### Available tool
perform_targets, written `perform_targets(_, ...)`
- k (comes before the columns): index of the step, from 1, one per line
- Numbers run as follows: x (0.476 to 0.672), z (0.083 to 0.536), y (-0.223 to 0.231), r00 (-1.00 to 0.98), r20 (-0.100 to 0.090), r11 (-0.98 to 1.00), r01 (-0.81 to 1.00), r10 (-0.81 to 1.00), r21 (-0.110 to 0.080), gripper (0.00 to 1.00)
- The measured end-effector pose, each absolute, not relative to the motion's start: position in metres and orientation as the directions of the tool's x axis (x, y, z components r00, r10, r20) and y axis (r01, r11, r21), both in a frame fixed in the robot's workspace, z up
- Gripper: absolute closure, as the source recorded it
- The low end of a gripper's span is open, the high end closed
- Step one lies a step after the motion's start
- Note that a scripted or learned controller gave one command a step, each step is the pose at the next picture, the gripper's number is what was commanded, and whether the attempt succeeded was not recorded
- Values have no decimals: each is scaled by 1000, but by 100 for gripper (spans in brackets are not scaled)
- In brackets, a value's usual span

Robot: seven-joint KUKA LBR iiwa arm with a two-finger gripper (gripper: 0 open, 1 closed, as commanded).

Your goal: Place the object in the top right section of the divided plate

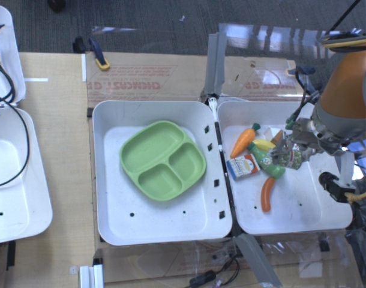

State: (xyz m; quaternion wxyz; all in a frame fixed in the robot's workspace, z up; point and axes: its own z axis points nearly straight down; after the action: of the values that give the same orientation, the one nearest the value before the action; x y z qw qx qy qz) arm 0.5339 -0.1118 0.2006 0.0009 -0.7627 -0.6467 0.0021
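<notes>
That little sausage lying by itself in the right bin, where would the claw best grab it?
Probably across the middle of the sausage, coming straight down from above. It lies flat on the floor of the right bin, long and narrow, running roughly top to bottom in the view, so fingers closing from its left and right would span its thin width. It sits apart from the carrot and the other toys.

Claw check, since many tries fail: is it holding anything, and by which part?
Cannot be told: the claw sits low among the toy food in the right bin, its grip hidden.
</notes>
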Motion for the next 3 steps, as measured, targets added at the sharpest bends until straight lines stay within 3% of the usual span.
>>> perform_targets(1, 539, 190, -68, 362, -2, -362, 932, 932, -5, 100)
perform_targets(2, 549, 190, 29, 190, -3, -190, 982, 982, -4, 100)
perform_targets(3, 551, 190, 84, -168, -1, 168, 986, 986, -4, 100)
